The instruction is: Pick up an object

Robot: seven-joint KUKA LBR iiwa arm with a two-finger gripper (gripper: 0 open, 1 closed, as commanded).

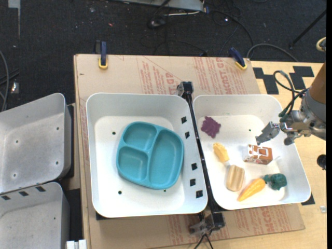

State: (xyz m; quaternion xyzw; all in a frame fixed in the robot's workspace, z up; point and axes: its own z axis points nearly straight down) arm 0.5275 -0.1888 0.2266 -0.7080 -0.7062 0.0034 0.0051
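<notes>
The right bin (236, 104) holds several toy foods: a purple grape bunch (210, 126), a yellow corn piece (221, 152), a tan bread piece (234, 177), an orange carrot with a green top (256, 187) and a small brown-and-white carton (259, 154). My gripper (273, 133) hangs at the bin's right side, just above and right of the carton. Nothing is visible between its fingers.
The left bin (101, 108) holds a teal divided plate (150, 155). A black divider with clamps runs between the two bins. White trays (31, 139) lie off the bench at the left. The arm enters over the right bin's right rim.
</notes>
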